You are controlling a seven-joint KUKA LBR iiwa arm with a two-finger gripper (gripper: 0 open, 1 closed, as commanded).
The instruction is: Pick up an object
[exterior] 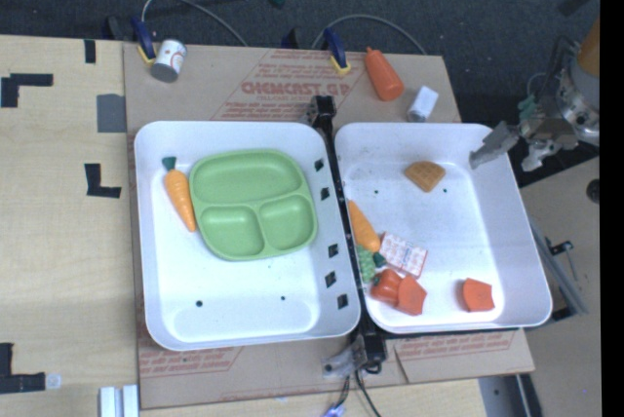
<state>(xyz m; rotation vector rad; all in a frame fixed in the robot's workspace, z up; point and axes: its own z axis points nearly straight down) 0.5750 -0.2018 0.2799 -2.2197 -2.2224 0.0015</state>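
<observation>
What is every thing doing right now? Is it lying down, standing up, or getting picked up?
gripper: over right bin's upper right rim, holding nothing.
green plate: flat in left bin.
left carrot: lying beside plate.
right carrot: lying by divider.
cracker: lying alone in right bin.
orange block: resting near the front of the right bin.
orange bottle: lying on the board behind the bins.

1. The arm was mostly grey metal, with a bit of orange showing right at the frame's edge.
2. Wrist end looked pretty cluttered: silvery and white blocks, some dark bits, and a small teal-ish spot.
3. The gripper had a flat grey finger, darker along one side.
</observation>
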